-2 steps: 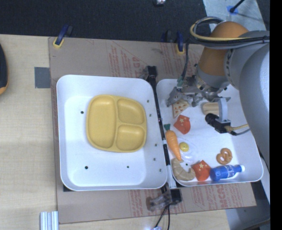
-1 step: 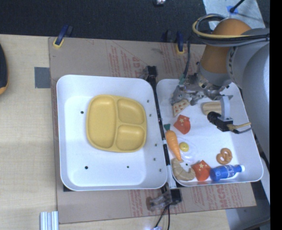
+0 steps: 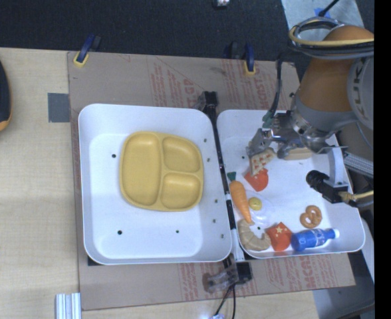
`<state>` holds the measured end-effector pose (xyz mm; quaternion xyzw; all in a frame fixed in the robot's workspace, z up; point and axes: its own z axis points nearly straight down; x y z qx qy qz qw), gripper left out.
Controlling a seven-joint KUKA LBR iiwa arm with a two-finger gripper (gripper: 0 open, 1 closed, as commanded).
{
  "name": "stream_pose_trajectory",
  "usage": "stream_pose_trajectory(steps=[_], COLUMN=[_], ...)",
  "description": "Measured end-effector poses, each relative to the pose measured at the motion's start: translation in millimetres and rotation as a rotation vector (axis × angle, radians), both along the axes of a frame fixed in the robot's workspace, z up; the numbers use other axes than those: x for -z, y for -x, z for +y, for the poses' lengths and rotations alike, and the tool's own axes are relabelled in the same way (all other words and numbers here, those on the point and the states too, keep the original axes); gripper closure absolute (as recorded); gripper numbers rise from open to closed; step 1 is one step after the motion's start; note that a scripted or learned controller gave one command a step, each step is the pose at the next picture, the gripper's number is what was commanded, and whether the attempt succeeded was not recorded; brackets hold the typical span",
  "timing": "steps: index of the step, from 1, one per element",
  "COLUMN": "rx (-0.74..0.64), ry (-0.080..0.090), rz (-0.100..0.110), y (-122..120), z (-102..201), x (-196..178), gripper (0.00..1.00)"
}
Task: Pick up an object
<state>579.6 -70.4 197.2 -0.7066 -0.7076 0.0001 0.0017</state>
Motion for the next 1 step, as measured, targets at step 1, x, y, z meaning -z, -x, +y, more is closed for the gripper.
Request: stream_pose_trajectory(steps=[1], rx=[-0.008], ry=[0.000], rz=[0.003], y=[30.2], z=[54.5], x=[-31.8], gripper=[1.00])
